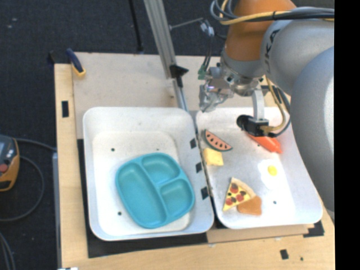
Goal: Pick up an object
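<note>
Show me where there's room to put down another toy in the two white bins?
Left bin: bare floor along the far side, above the blue divided plate. Right bin: open patch between the fried egg and pizza slice, and the near right corner. It's crowded around the watermelon slice, cheese and carrot.

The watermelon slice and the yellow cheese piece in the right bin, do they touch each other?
Apart. The camera view shows a thin strip of white bin floor between the watermelon slice and the yellow cheese piece just below it.

Watermelon slice (217,140), cheese wedge (213,158), pizza slice (238,194), fried egg (270,171), carrot (269,143), flat in right bin (306,201)
</note>
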### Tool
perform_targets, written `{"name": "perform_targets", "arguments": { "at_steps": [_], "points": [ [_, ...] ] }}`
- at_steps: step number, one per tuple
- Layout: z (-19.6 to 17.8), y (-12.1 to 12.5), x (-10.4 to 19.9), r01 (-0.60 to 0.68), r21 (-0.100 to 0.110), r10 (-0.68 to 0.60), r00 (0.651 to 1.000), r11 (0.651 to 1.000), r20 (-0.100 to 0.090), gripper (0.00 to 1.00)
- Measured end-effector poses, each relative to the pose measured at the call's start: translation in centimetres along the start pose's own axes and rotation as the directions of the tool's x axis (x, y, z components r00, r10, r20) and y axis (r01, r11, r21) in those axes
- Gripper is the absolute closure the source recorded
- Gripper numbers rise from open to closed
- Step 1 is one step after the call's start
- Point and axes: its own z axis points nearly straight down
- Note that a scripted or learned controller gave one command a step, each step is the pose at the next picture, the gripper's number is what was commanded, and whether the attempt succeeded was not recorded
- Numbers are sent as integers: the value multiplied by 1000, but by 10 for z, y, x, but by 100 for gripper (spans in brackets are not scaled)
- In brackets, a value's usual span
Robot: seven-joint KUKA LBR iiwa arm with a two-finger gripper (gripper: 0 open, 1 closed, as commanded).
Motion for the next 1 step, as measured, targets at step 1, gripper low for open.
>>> {"name": "perform_targets", "arguments": {
  "at_steps": [1],
  "points": [
    [11,8,48,0,0,0,1000,1000,0,100]
  ]
}}
